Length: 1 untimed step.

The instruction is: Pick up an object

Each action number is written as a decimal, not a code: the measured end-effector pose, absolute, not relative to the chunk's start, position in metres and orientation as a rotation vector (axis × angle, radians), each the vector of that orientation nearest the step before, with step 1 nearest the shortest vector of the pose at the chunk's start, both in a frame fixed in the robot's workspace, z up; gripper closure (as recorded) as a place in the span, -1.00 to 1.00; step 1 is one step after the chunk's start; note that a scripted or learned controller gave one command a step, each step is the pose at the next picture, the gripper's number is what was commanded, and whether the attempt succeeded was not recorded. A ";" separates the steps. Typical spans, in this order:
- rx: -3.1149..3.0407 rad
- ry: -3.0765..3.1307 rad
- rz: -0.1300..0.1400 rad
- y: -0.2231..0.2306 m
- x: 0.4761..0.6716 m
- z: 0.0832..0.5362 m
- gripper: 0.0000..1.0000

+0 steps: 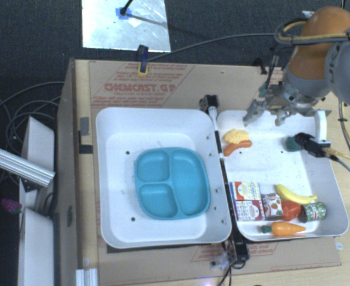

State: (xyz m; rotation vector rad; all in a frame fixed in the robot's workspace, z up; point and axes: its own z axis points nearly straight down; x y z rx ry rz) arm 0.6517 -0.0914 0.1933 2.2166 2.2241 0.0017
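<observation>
My gripper (264, 115) hangs over the far end of the right bin (318, 171), fingers spread open with nothing between them. Just below and left of it lie a yellow-orange toy food piece (236, 136) and a small orange carrot-like piece (237, 146). Near the bin's front sit a red and white carton (255, 201), a yellow banana (295, 194), a red piece (290, 209), a green can (313, 211) and an orange carrot (284, 228). A dark green object (294, 142) lies at the right side.
The left bin (115, 136) holds a blue divided plate (172, 181). A black clamp (210, 103) sits at the far end of the divider between bins. Cables run along the bench's right side.
</observation>
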 end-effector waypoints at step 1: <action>2.221 2.225 -0.002 -0.086 0.645 0.095 -1.00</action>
